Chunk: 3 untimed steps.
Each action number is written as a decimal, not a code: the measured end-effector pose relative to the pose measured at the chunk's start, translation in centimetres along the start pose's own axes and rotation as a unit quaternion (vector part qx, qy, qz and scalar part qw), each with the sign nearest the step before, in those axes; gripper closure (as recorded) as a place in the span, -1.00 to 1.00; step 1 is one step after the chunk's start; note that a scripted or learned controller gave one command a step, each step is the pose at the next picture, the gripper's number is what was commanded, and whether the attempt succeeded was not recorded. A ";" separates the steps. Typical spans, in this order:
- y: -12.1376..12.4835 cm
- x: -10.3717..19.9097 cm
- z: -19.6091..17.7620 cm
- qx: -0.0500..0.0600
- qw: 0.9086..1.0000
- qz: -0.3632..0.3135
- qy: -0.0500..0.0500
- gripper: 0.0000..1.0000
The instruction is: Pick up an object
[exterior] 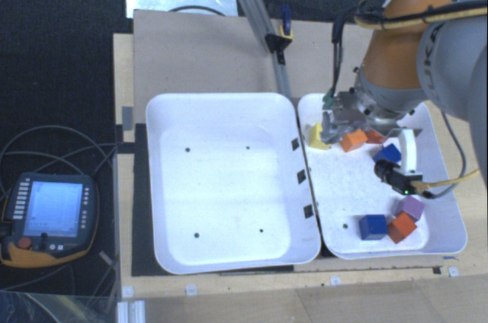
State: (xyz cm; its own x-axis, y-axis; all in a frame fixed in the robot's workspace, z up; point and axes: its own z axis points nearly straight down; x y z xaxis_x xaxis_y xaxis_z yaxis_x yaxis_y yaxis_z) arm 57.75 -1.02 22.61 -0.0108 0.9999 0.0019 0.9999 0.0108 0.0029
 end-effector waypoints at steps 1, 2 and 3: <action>1.2 5.3 0.8 0.000 1.000 0.000 0.000 1.00; 1.2 10.1 -0.4 0.000 1.000 0.000 0.000 1.00; 1.2 9.8 -0.3 0.001 1.000 0.003 -0.001 -1.00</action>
